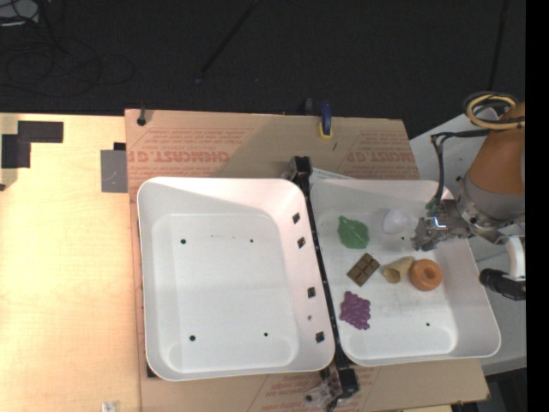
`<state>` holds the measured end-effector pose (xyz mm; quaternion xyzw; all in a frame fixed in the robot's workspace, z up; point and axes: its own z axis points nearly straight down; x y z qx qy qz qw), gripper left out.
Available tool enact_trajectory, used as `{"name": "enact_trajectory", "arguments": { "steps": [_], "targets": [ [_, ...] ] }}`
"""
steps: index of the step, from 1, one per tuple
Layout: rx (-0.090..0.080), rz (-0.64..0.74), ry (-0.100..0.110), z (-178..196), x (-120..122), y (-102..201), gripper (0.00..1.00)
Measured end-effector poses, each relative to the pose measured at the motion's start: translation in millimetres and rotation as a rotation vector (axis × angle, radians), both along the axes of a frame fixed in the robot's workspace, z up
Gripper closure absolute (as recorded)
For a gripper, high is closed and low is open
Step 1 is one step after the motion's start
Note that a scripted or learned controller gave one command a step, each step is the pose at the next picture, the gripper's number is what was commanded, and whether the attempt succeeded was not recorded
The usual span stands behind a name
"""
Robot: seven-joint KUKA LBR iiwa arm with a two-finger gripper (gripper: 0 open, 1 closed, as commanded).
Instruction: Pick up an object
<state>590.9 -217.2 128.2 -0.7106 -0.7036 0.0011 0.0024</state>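
Note:
In the right bin (463, 337) lie a green lump (352, 232), a brown chocolate-bar piece (363, 269), a tan cone-like piece (394, 271), an orange doughnut-like ring (425, 275), a purple bunch of grapes (355, 310) and a pale clear object (395, 221). My gripper (426, 237) hangs low over the bin's right part, just above the orange ring and right of the clear object. Its small dark fingers blur together, and I see nothing between them.
The left bin (154, 230) stands beside the right one, a black clip strip (309, 256) between them. Cardboard (214, 148) lies under both bins. A light wooden bench top (60, 264) stretches to the left. Cables (446, 157) hang near the arm.

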Motion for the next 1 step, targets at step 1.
{"name": "enact_trajectory", "arguments": {
  "steps": [1],
  "targets": [
    [0.000, -0.003, 0.001, 9.5, -0.7, -1.9, 1.00]
  ]
}}
